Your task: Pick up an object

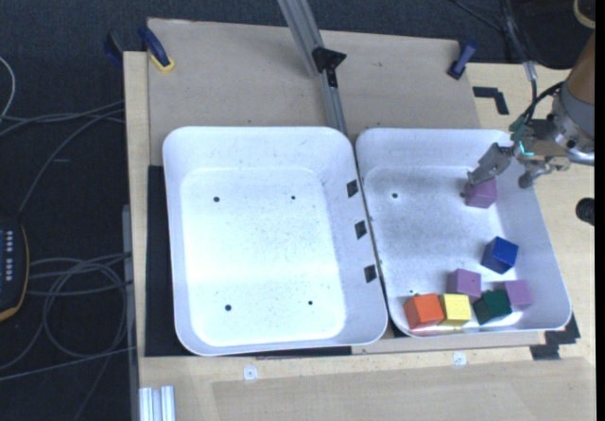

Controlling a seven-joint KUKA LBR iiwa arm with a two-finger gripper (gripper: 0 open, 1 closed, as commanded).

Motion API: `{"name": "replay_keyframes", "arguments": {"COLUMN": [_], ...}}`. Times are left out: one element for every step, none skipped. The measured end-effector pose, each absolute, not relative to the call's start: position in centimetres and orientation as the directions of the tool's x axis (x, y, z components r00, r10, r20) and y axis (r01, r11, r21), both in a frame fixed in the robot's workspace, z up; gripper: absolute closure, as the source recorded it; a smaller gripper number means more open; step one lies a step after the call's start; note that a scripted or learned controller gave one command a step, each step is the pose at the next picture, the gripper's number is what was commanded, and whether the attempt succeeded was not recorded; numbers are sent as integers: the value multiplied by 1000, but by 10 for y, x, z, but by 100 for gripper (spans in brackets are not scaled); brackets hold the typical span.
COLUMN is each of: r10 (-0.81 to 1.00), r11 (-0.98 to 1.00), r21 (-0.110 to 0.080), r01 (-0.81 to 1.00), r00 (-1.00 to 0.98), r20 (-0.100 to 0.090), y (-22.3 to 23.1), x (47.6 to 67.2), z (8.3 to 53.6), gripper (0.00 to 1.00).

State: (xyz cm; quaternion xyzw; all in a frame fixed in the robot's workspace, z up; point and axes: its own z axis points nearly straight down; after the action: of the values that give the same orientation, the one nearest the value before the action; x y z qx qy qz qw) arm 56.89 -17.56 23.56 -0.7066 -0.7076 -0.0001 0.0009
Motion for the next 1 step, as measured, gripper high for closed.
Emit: {"name": "replay_keyframes", "arguments": {"r10": [1000], "r11": [1], "r21": [-1], "r01": [1000], "r00": [-1], "r20": [2], "y": [-176], "x": [569], "z": [236], "gripper": [0]}}
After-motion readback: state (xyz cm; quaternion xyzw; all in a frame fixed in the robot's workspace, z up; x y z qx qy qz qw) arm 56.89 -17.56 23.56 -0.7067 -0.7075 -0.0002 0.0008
